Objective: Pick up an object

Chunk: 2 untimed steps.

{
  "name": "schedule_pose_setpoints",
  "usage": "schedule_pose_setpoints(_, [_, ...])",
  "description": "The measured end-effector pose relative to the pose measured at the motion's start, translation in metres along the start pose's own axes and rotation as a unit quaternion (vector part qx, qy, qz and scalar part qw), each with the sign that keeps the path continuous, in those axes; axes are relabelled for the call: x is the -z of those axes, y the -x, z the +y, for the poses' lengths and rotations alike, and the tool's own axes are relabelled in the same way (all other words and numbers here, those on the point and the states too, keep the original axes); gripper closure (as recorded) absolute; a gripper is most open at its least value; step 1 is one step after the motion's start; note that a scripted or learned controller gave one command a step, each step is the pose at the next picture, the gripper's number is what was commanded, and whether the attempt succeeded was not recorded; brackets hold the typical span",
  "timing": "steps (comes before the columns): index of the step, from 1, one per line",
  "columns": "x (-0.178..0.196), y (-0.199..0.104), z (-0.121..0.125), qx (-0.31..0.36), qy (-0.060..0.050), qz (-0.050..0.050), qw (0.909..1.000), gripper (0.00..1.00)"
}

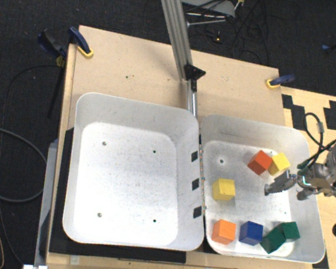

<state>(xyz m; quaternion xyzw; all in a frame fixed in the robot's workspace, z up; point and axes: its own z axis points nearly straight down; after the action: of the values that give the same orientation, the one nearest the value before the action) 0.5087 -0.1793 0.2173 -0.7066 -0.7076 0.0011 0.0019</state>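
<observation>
A slanted overhead look at a pale wooden bench (133,74) carrying two shallow white plastic bins with rounded corners, set side by side and touching along their inner rims. The left bin (83,148) has a lightly speckled floor. The right bin (238,136) holds seven small blocks. Near its upper right, an orange-red cube (259,162) sits touching a yellow cube (279,163), both turned at an angle. Near the middle of the bin floor, closer to the shared rim, a second yellow cube (224,189) stands alone. Along the bin's near edge run an orange cube (224,231), a blue cube (251,233) just beside it, and two dark green blocks (281,236) pressed together at the right corner.

The grey arm enters from the right, and its two-finger gripper (281,183) hangs above the right bin, just below the yellow and orange-red pair and well apart from the lone yellow cube. Its dark metal fingers (274,185) point left and down; nothing shows between them, and whether they are spread or closed cannot be told from here
</observation>
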Motion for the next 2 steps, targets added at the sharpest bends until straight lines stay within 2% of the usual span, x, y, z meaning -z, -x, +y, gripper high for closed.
schedule_pose_setpoints(1, [0.002,0.0,0.001,-0.001,0.002,-0.001,1.0,0.0])
schedule_pose_setpoints(2, [-0.053,-0.01,-0.003,-0.001,-0.001,0.0,1.0,0.0])
